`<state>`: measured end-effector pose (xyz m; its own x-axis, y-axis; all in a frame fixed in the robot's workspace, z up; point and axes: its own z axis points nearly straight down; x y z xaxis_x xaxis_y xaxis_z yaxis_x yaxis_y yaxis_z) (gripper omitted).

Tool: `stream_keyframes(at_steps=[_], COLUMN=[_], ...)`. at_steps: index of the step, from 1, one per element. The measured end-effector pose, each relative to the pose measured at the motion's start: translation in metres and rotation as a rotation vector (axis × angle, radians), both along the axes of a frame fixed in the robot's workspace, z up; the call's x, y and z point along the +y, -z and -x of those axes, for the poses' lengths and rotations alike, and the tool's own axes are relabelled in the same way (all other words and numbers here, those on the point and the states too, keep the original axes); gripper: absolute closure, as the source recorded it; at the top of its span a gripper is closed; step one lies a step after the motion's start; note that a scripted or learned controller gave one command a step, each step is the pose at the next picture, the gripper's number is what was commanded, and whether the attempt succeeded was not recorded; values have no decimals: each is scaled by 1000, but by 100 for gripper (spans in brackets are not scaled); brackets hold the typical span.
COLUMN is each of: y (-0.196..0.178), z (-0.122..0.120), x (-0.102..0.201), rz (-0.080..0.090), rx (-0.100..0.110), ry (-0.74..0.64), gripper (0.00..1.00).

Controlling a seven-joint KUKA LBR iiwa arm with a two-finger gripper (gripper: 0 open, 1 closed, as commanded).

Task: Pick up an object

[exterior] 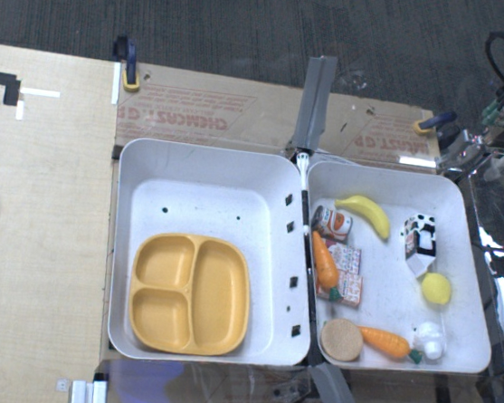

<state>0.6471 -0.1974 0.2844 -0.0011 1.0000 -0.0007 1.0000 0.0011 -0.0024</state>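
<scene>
Clutter is the risk: carrot (324, 261) lies against box (346, 274) and can (332, 222), so a grab may slip. Claw's state I cannot tell.

Both white bins (209, 177) look like smooth, slightly glossy plastic. The yellow divided plate (191, 294) is matt plastic. Brown printed cardboard (208, 113) lies behind them, and the tabletop (28, 242) is pale, wood-grained board. The banana (365, 214) shines like plastic.
</scene>
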Motion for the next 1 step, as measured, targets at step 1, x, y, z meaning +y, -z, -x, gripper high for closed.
stream_keyframes(at_steps=[1], y=[143], z=[95], x=[-24], rz=[-4], rx=[3], ry=[47], gripper=[0])
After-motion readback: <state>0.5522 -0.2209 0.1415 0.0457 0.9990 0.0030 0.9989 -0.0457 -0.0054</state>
